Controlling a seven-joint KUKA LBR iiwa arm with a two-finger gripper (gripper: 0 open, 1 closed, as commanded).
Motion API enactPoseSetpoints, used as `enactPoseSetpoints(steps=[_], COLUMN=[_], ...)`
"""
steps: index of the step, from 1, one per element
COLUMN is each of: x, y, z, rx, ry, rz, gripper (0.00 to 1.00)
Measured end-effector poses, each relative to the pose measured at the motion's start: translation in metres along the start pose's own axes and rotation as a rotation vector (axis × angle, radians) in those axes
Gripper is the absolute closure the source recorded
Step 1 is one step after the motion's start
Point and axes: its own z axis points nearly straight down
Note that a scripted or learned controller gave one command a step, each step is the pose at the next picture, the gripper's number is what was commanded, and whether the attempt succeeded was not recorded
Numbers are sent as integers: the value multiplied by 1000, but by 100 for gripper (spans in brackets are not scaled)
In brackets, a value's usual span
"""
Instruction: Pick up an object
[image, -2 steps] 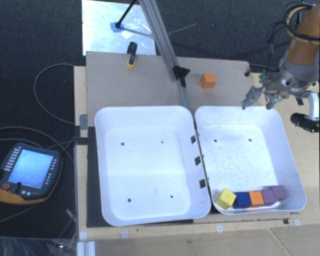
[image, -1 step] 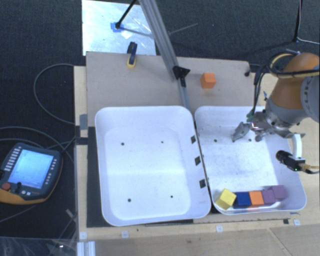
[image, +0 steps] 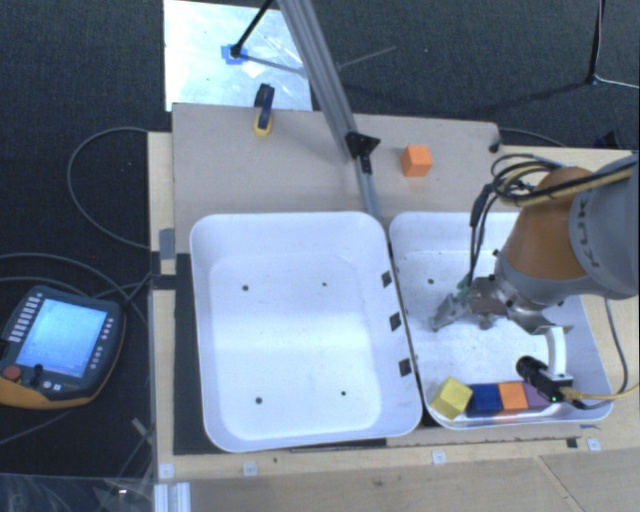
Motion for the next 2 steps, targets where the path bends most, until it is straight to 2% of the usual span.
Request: enactPoseSetpoints(steps=[1, 2], x=[-54, -57], y=[50, -2], z=[-124, 1], rx=[-21, -2], ry=[-9, -2], rz=[2, 4], gripper=[0, 0])
